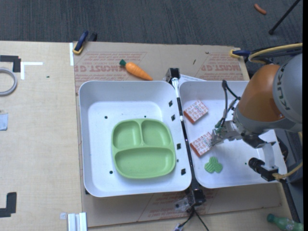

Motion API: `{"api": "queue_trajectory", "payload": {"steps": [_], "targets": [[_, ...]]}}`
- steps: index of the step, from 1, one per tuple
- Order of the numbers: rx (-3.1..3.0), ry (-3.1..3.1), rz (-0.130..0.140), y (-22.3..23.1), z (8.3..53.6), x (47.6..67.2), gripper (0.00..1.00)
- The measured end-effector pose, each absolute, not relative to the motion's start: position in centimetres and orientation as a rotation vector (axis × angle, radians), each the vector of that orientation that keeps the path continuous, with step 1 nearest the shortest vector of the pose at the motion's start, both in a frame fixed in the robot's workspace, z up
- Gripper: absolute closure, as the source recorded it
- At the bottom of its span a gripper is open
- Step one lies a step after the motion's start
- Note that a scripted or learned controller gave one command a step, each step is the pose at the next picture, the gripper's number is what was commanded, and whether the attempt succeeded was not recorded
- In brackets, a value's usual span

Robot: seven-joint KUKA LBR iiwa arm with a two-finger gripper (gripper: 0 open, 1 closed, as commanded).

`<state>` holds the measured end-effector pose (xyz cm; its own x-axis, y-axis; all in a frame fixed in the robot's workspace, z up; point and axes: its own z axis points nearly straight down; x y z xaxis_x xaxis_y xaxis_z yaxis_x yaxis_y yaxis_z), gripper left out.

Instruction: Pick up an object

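The lower red-and-white packet (201,144) lies by the right bin's (236,177) left wall, with the gripper (217,134) at its right end. Whether the fingers are apart or clamped, I cannot tell. Likely the grasp stage; next comes a secure closure before lifting.

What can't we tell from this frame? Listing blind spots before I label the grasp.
- Gripper: sits over the lower brick-pattern block; the wrist hides contact, so a grasp is unconfirmed.
- Right bin: its right part is covered by the arm.
- Green bottle: cut off by the bottom-right corner.
- Print on the upper brick-pattern block: too small to read.
- Green toy: too small to identify.
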<state>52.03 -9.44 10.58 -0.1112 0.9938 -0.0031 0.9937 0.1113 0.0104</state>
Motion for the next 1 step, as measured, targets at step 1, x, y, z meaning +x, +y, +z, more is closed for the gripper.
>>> {"api": "queue_trajectory", "payload": {"steps": [1], "targets": [[2.089, 2.336, 0.007, -9.43, 10.51, 51.99, 0.0]]}}
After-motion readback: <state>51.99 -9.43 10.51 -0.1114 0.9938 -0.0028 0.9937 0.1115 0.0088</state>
